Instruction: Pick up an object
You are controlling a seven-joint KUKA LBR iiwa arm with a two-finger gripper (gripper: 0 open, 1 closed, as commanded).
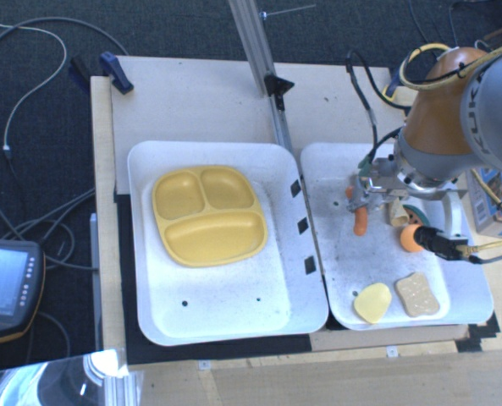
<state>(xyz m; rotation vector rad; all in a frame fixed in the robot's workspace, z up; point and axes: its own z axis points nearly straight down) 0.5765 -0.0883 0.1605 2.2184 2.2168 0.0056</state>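
The gripper [362,200] hangs low over the right bin [335,252], close to that bin's upper left part. Just under it, a small orange stick, shaped like a carrot [361,221], stands nearly upright with its top at the fingertips. Whether the fingers are clamped on it or merely touch it, I cannot tell, as the metal wrist hides the tips.

The right bin holds four loose things. The carrot is under the gripper. An orange ball [411,238] lies to the right of it, partly behind a black cable end. Near the bin's lower edge, a pale yellow rounded piece [372,302] and a tan biscuit-like block [417,294] lie just beside each other. A pale item sits under the wrist, too hidden to name.

The left bin [225,311] holds one thing: a yellow tray [208,215] with three sections, two small ones at the top and one wide one below. It lies in the bin's upper left half, slightly turned.

The arm [449,108] comes in from the right, its orange band above the wrist, and bends down over the right bin. A metal pole [252,24] rises from the seam between the two bins.
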